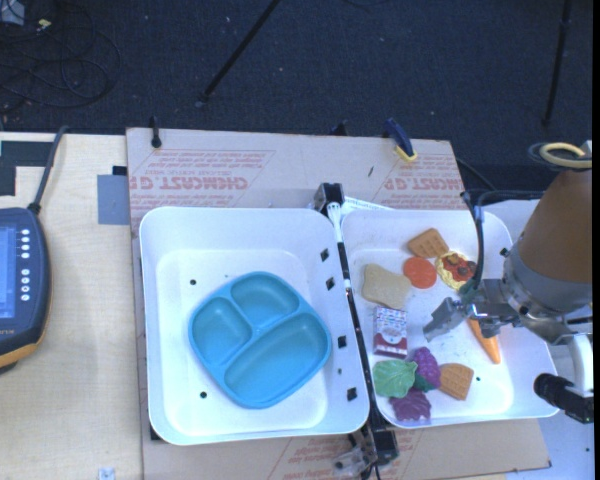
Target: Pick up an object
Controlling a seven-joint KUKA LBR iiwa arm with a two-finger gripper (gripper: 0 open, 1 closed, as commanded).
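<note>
- Claw [450, 315] is parked low over the right bin [500, 393], coming in from the right on the grey arm [560, 258] with the orange band. Honestly can't tell if it's released or clenched; the tip is just a dark blur, and nothing shows between the tips.
- Orange carrot-looking piece [490, 345] sits just right of the claw, partly under the wrist hardware.
- Red-and-white packet [389, 330] is just left of it, and the tan bread slice [385, 285] is up-left.
- Above the claw: red tomato round [419, 272], waffle-ish cracker [428, 243], and a yellow-red toy [456, 266].
- Below it: green leafy thing [394, 376], purple grapes [424, 366], another purple bit [412, 405], and an orange wedge [456, 379].
- Way off left, the other bin [170, 268] holds a blue divided plate [259, 338].
</note>
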